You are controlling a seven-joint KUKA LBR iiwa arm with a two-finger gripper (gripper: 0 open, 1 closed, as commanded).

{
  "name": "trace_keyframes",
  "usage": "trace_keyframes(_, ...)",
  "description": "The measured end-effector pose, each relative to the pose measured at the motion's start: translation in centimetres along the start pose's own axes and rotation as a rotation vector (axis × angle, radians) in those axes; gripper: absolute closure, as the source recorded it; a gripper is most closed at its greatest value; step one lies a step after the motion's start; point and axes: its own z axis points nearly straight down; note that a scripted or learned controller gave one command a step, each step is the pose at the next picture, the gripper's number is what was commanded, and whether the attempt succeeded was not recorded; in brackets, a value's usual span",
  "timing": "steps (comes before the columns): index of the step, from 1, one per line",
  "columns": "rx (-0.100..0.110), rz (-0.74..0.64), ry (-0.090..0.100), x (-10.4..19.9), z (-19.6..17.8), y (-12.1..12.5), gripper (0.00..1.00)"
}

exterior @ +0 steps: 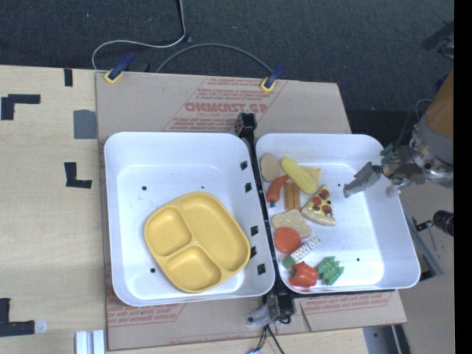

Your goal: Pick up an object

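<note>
I see two white bins [118, 153]; the left one has a yellow tray [195, 240]. On the right I make out a yellow corn cob [298, 172], an orange carrot [275, 189], a pizza slice [320, 208] with red dots, tan toast [290, 220], a red tomato [287, 238], a red pepper [302, 273] and something green [330, 270]. The cardboard [214, 105] is brown with red print, its clips [118, 71] blue and yellow

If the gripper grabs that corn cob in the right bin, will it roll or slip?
The corn cob looks rounded and elongated, so it may roll if nudged sideways. It lies partly on other toy food, so it could shift. Its surface looks smooth, perhaps slippery for the gripper.
</note>
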Motion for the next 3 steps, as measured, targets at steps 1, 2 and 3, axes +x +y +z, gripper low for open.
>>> trace_keyframes(1, 0.013, -0.006, 0.006, 6.7, 14.0, 4.6, 0.00)
trace_keyframes(2, -0.006, -0.002, 0.002, 7.3, 17.3, 8.8, 0.00)
trace_keyframes(3, -0.005, -0.002, 0.001, 7.2, 16.9, 10.9, 0.00)
